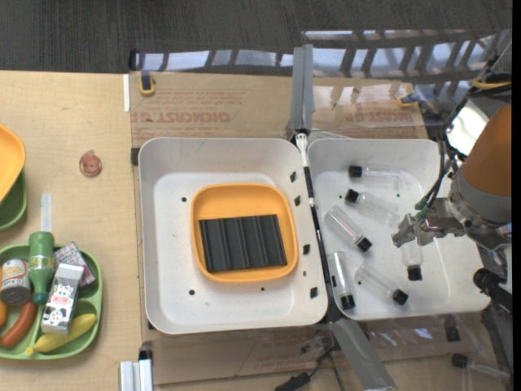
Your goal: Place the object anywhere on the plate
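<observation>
I am watching the gripper [417, 233] hanging over the right bin [456, 304], directly above a clear black-capped tube [412, 261] whose long axis is running near-to-far. I am unable to tell its grip state from up here. The orange plate [244, 197] is sitting in the left bin [163, 300], well apart leftward.

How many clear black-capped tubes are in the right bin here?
6: tube at the back, tube below it, tube mid-left, tube front-left, tube front-centre, tube under the gripper, which may hide more.
</observation>
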Tool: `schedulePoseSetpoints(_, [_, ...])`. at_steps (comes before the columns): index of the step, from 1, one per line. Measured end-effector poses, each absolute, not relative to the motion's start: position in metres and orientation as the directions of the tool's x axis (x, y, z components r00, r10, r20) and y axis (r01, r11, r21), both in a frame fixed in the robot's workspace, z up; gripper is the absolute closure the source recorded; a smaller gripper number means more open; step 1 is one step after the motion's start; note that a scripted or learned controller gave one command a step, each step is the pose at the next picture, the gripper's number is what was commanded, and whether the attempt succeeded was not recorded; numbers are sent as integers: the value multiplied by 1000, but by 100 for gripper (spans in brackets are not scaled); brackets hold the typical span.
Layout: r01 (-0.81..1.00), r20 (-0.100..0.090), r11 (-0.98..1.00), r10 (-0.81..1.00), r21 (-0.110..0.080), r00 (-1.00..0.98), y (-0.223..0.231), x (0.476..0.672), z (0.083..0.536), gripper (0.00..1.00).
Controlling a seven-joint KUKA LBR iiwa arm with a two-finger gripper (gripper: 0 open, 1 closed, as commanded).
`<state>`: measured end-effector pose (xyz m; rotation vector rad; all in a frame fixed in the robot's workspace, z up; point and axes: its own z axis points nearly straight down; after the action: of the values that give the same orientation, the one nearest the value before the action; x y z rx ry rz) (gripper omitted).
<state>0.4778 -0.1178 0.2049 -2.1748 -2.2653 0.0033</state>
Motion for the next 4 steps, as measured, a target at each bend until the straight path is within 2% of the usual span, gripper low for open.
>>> schedulePoseSetpoints(1, [948,-2,318,948,-1,-318,-166,541,205,100])
schedulePoseSetpoints(2, [777,-4,629,777,1,-629,-208,619,231,100])
schedulePoseSetpoints(3, [671,-2,741,671,-1,-741,-220,655,367,100])
schedulePoseSetpoints(4, [671,-1,742,671,-1,-742,-220,655,367,0])
